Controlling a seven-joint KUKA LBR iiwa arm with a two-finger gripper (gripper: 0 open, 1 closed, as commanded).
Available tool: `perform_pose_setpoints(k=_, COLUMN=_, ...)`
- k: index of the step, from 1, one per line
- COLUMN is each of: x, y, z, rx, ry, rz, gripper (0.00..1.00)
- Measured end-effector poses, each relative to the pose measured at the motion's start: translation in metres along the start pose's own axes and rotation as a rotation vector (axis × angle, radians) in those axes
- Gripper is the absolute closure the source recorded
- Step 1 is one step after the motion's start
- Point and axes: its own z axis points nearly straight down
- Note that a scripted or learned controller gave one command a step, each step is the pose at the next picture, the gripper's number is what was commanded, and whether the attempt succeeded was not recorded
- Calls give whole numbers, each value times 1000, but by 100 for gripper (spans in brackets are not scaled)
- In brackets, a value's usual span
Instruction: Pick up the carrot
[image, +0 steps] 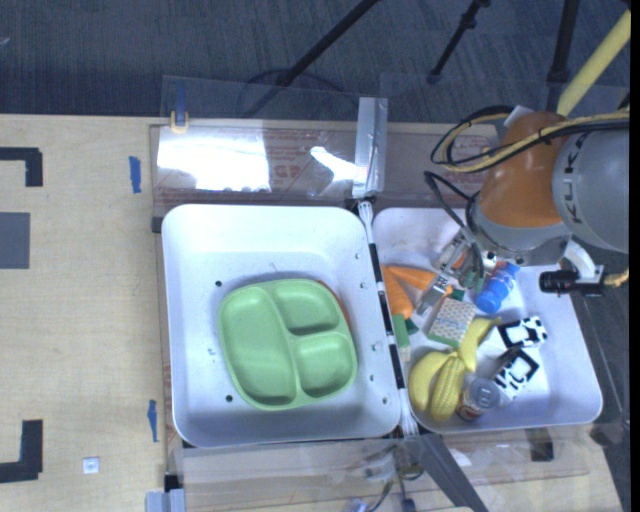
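- The carrot (408, 285) lies against the left wall of the right bin (575, 400), near its far corner.
- The gripper (447, 282) hovers just beside the carrot; its grip cannot be told.

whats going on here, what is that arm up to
The arm has reached into the right bin, and its tool sits low over the carrot near that bin's left wall. The carrot lies in the bin among clutter: a banana, a blue bottle and a small can. The left bin holds a green divided plate.
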Motion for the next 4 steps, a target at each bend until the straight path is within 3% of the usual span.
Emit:
perform_pose_setpoints(k=1, x=-2, y=1, z=-9, rx=-5, ry=-4, rz=2, gripper=100)
perform_pose_setpoints(k=2, x=-7, y=40, z=-97, rx=2, ry=5, rz=47, gripper=100)
perform_pose_setpoints(k=3, x=5, y=42, z=-239, rx=2, ry=5, rz=64, gripper=100)
perform_pose_setpoints(k=4, x=6, y=-16, z=-297, rx=2, ry=3, rz=135, gripper=100)
